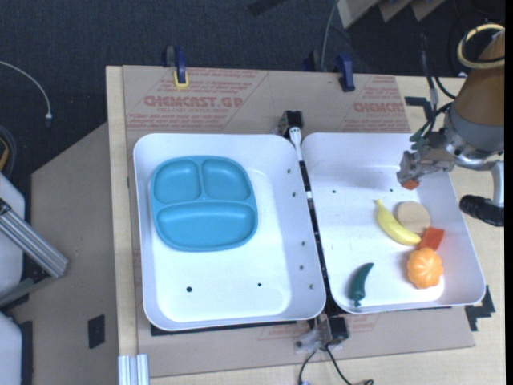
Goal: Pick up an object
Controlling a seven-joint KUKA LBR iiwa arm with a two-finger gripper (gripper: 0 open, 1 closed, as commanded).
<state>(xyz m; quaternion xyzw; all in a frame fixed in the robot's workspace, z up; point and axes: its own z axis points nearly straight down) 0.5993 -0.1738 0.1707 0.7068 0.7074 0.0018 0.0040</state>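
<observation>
My gripper (414, 172) hangs over the far right part of the right bin (345, 167). A small red-orange bit (409, 184) shows right at its lower tip; whether it is gripped is unclear. Just below lie a yellow banana (394, 223) and a beige round piece (414, 213) touching it. A red block (433, 237) sits above an orange fruit (424, 268) near the bin's right wall. A dark green pepper (360, 283) lies at the front of the same bin.
The left bin (152, 239) holds a blue divided plate (204, 203) in its far half. Clamps (180, 64) grip the cardboard base at the back. The arm's grey body with its orange band (481, 95) rises at the right edge.
</observation>
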